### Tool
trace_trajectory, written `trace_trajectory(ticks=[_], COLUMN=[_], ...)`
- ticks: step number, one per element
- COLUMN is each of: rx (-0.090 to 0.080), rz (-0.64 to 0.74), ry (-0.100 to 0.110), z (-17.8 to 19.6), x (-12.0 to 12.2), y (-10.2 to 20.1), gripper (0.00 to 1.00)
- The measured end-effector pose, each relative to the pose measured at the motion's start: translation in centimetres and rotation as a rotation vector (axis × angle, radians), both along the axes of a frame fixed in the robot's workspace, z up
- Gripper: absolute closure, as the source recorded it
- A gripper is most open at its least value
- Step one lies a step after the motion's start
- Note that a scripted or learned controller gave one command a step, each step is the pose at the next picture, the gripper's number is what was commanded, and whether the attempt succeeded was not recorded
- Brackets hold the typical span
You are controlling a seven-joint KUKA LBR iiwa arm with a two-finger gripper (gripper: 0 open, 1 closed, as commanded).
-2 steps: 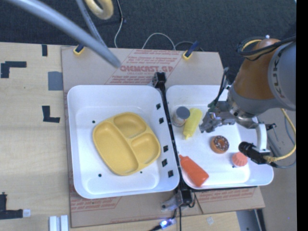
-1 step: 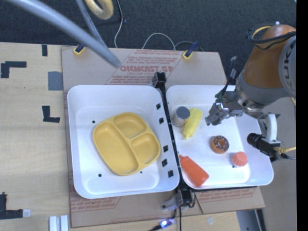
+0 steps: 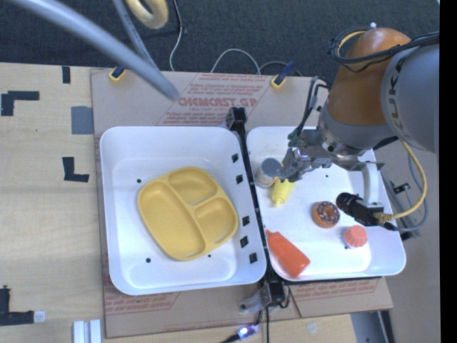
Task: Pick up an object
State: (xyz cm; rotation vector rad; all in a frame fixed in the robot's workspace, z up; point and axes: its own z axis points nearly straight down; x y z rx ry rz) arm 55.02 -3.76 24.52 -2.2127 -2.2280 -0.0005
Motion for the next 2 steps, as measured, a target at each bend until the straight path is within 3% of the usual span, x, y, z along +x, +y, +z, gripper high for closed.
trace_trajectory(ticks=[2], rx=[0.0], rz=[0.0], ry=[0.001], z=[-1.1], x=[1.8], y=[9.7], gripper=[1.0])
